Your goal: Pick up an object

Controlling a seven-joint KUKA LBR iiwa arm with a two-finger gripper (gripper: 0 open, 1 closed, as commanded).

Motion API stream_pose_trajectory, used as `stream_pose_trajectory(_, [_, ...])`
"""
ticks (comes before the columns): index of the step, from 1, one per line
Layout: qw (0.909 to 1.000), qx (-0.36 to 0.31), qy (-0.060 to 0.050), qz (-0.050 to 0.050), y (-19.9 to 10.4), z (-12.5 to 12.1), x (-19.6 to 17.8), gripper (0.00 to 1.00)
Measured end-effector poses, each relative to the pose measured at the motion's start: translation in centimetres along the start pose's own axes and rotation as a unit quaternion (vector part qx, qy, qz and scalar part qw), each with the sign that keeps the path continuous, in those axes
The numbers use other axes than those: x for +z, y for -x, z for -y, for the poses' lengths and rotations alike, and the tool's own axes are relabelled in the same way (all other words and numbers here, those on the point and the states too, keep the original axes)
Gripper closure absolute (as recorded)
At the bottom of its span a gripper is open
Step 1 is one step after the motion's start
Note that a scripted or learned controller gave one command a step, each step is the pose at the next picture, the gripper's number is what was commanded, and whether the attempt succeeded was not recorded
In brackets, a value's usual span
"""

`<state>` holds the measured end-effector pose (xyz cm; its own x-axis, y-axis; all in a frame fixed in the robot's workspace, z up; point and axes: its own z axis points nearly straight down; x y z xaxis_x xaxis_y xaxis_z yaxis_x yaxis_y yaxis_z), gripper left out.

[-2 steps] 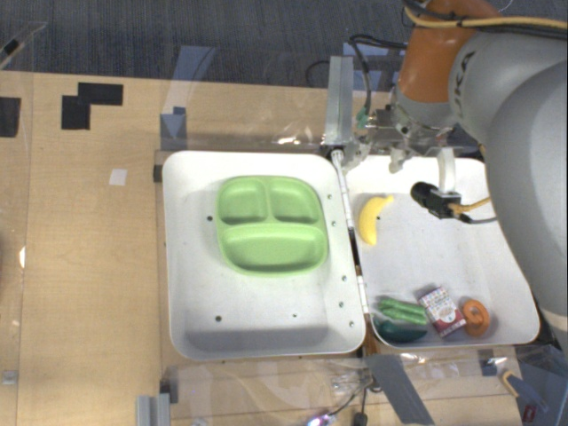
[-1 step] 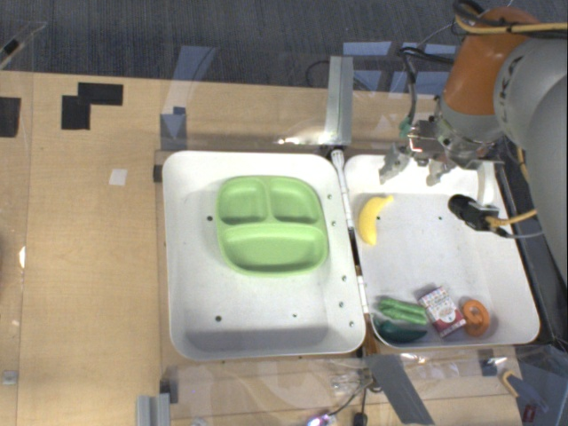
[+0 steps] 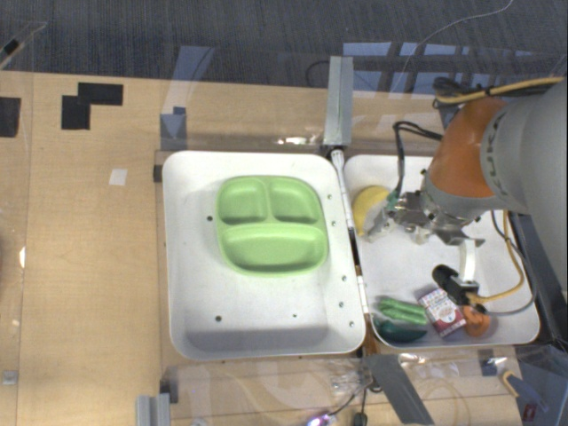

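Camera view puts the gripper [image 3: 399,217] low in the right bin [image 3: 399,269], just right of the yellow lemon-like fruit [image 3: 368,204] in that bin's far left corner, though I can't tell how wide the jaws stand. That fruit looks light, smooth and rounded, so it will probably roll. Squeeze it across its widest middle.

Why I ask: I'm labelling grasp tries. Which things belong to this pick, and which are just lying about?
Likely in play:
- gripper
- yellow object right beside it, in the right bin

Lying about for now:
- green divided plate in the left bin
- green pod, small box and orange thing along the right bin's near edge
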<state>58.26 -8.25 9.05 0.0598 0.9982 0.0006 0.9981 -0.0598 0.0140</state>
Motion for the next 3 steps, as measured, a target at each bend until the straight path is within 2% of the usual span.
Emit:
stream_pose_trajectory(1, [0.9942, -0.106, -0.016, -0.003, 2.9, -8.6, 0.5, 0.0])
stream_pose_trajectory(2, [0.9984, 0.056, -0.006, 0.001, 6.5, -1.1, -2.7, 0.0])
stream_pose_trajectory(3, [0.9974, 0.071, -0.005, 0.001, 10.4, 1.0, -13.2, 0.0])
